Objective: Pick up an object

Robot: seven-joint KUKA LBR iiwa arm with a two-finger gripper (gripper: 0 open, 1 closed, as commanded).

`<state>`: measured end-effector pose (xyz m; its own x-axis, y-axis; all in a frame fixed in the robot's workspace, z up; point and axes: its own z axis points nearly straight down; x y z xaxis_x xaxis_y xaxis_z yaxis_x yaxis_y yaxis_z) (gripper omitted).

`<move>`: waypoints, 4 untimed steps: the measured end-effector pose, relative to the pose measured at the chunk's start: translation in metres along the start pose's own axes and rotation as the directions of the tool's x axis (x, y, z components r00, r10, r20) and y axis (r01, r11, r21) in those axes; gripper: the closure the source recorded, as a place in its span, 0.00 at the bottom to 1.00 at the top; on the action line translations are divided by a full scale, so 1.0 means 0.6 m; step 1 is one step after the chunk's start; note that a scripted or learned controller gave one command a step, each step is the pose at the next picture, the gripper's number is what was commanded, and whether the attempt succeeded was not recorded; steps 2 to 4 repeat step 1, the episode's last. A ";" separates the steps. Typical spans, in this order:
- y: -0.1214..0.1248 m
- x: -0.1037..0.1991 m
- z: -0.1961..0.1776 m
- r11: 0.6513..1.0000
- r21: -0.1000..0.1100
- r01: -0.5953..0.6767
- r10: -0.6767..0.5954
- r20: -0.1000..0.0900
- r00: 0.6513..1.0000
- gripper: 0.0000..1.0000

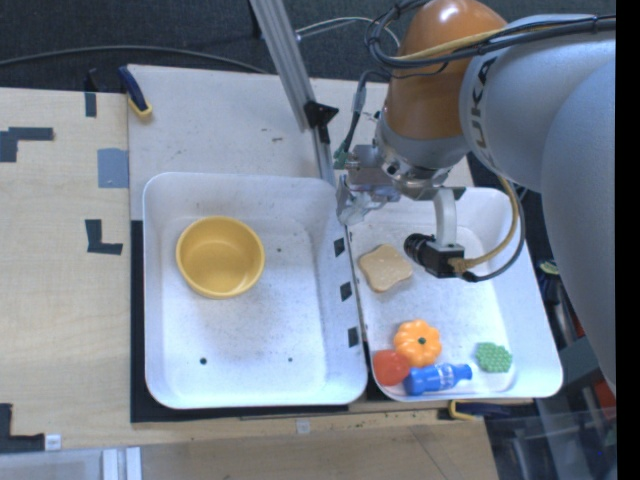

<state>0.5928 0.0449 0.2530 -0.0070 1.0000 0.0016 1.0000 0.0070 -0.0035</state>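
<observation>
Overhead, the arm [520,88] reached in from the right, its orange band above the wrist, and the gripper [352,203] hung over the far left corner of the right bin [530,368], near the wall shared with the left bin [160,268]. Whether its jaws were spread or pressed together could not be told, and nothing showed between them. Just below the gripper and apart from it, a tan bread slice [385,267] lay flat in the right bin. Along that bin's near edge sat an orange pumpkin [417,340], with a red piece [390,367] touching its left side, a blue bottle [437,377] lying on its side in front, and a green piece [493,356] to the right. A yellow bowl [220,256] stood upright in the left bin.
</observation>
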 end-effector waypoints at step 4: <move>0.004 0.083 0.031 1.000 0.001 -0.001 0.001 0.001 1.000 1.00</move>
